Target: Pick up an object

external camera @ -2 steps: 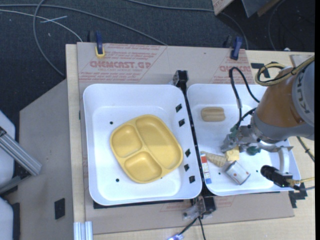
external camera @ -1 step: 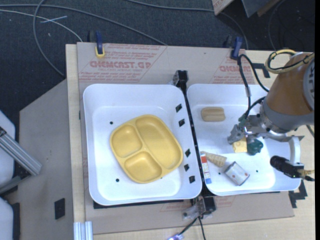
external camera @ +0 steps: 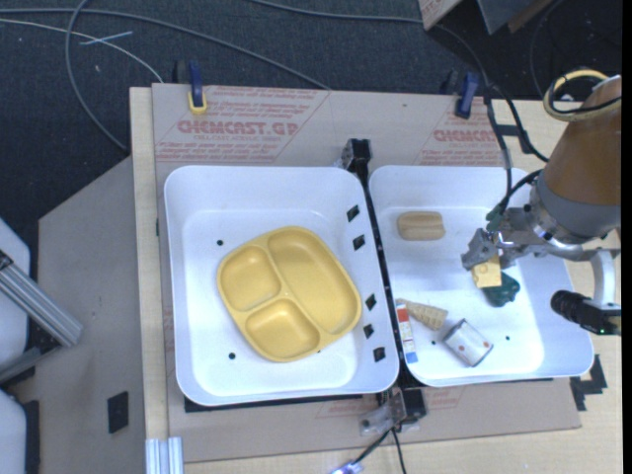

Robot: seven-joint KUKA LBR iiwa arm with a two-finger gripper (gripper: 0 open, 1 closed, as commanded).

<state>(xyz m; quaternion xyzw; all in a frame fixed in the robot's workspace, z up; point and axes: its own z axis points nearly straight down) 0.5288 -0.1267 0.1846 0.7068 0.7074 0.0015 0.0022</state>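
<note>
camera view: in the right bin (external camera: 563, 358), toward its right-centre, a small yellow block (external camera: 487, 275) sits touching a teal lump (external camera: 505, 290) just below-right of it; these lie directly under the gripper (external camera: 486, 250), which hangs over them from the grey arm (external camera: 583, 181) w/ an orange-brown section above the wrist, reaching in from the right. whether the jaws are wide, narrow or on anything i can't tell, since the tip is a dark blur against the yellow block, and contact w/ the block can't be judged either. same bin, upper left: a tan oblong piece (external camera: 421, 226), lying flat, well apart from the gripper. lower part of the bin: a pale cone-like item (external camera: 429, 313) beside a thin red-and-white stick (external camera: 404, 329) along the left wall, and a grey cylinder w/ a dark end (external camera: 466, 343) just right of the cone. left bin (external camera: 183, 265) holds a yellow three-compartment tray (external camera: 287, 291), set at a tilt in plan, near the middle. both bins rest side by side on a brown board w/ red lettering (external camera: 247, 117) on the desk (external camera: 89, 265), blue clamps (external camera: 197, 85) at the board's far edge; cables (external camera: 118, 42) loop over the dark floor beyond.
</note>
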